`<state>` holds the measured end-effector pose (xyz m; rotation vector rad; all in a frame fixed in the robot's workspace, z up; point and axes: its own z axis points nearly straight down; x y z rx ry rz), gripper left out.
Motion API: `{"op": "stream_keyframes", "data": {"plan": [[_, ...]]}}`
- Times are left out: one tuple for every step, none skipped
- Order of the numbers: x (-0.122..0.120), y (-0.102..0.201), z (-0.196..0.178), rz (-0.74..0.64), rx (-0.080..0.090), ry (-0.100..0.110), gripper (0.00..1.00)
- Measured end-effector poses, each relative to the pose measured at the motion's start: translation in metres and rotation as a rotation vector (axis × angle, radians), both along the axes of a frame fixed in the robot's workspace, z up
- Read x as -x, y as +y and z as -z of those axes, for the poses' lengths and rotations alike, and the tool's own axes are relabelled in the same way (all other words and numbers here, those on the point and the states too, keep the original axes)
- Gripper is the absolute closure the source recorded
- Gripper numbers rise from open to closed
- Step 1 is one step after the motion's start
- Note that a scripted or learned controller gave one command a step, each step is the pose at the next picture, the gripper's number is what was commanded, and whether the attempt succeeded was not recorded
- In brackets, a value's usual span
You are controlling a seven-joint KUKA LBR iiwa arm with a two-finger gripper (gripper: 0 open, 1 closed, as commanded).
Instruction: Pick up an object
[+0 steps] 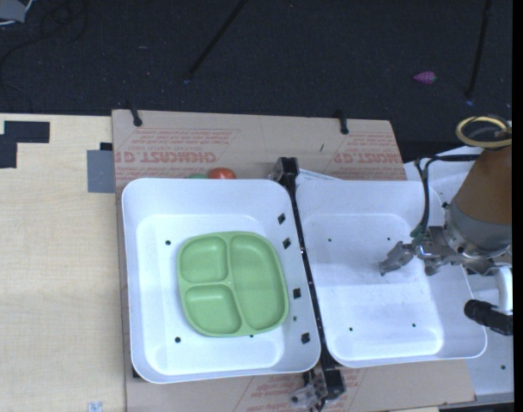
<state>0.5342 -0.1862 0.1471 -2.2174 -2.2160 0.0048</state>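
Plate: a green divided plate [233, 283] lay flat on the floor of the left bin [149, 204], roughly at its middle, well apart from the arm.
Plate's long axis: it ran from the upper left toward the lower right of the view; the plate was a rounded rectangle with three sections, one large section on its right side and two smaller ones on its left.
Right bin: the right bin [364, 200] sat just beside the left one, their rims meeting along a dark strip with clips.
Arm: the arm [489, 191] reached in from the right, above the right bin's right rim.
Jaws: the jaws [397, 260] hung over the right bin's floor with nothing between them; I could not tell whether they were released or clenched.
Writing: red print on the cardboard sheet [244, 144] under the bins appeared upside down, too blurred to read surely.
Small thing: an orange-red object [221, 174] peeked out behind the left bin's far rim.
Worktop: a pale wooden worktop [46, 273] lay to the left.
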Motion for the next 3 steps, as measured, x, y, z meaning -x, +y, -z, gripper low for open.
{"op": "stream_keyframes", "data": {"plan": [[0.001, 0.001, 0.054, 0.0, 0.0, 0.001, 0.0], [0.001, 0.0, 0.041, 0.004, 0.001, -0.002, 1.0], [-0.004, -0.011, -0.01, 0.006, 0.004, -0.009, 1.0]]}}
